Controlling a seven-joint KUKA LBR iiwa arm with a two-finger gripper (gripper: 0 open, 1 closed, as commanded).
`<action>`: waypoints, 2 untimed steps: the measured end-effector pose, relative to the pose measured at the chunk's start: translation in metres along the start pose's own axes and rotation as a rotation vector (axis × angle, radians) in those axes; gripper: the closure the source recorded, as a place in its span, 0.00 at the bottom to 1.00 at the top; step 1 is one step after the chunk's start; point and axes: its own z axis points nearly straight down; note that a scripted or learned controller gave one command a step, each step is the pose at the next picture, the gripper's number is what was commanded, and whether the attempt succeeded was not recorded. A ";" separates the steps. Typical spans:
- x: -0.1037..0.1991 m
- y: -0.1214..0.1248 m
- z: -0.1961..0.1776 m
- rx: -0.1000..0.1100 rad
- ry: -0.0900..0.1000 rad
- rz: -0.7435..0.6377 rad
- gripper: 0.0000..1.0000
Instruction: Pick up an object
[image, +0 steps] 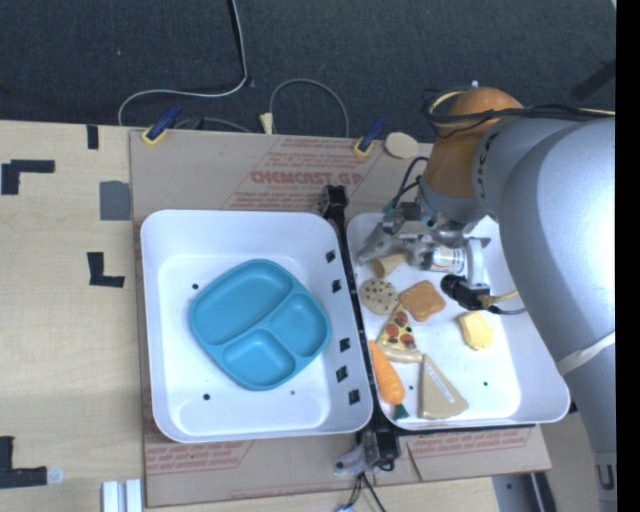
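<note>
Plastic toy foods: round cookie (377, 295), wedge-shaped pizza slice (401, 336), tapered carrot (388, 374).

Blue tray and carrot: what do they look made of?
Blue tray: probably moulded plastic, smooth with a soft sheen; one even colour, rounded edges, three pressed-in compartments. Carrot: likely a plastic toy; flat uniform orange with a green tip and no natural texture, though it is too small to be sure. Both lie in white bins that also look like smooth plastic.
</note>
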 end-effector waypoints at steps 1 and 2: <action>0.000 0.000 0.000 0.000 0.000 0.000 0.00; -0.001 0.000 0.000 0.000 0.004 -0.002 0.00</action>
